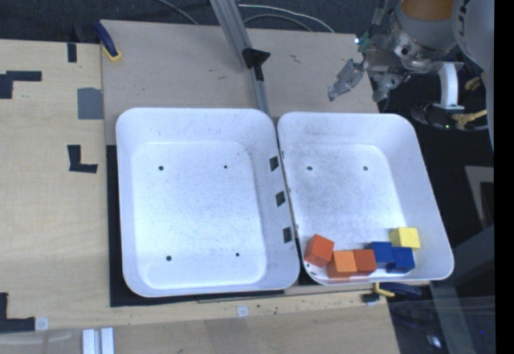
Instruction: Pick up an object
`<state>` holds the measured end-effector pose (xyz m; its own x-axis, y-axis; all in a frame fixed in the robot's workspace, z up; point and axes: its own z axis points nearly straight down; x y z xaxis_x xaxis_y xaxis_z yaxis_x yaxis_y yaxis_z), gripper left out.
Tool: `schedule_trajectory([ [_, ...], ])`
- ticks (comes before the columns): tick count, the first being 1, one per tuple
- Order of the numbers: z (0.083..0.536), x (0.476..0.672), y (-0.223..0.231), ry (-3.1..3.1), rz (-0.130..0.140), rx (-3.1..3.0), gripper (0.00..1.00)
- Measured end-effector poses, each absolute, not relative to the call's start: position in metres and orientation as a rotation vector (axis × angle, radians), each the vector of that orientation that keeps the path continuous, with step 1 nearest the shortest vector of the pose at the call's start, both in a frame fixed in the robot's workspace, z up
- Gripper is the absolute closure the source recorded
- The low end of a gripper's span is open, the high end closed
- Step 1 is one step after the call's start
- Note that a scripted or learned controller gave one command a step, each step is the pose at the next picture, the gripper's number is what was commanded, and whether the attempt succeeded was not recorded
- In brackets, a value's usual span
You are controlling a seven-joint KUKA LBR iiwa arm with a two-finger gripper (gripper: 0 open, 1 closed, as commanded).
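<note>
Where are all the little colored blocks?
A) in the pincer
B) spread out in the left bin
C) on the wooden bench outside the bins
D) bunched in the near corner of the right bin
D: the orange blocks, the blue block and the yellow block sit together along the near edge of the right bin, while the pincer hangs above the bench beyond that bin's far rim.
</note>
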<state>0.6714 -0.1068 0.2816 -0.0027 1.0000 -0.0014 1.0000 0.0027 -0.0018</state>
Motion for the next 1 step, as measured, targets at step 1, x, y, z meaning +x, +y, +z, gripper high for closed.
schedule_trajectory([
  [1, 0.2761, 0.6459, -0.1812, -2.215, 0.007, -2.228, 0.0],
])
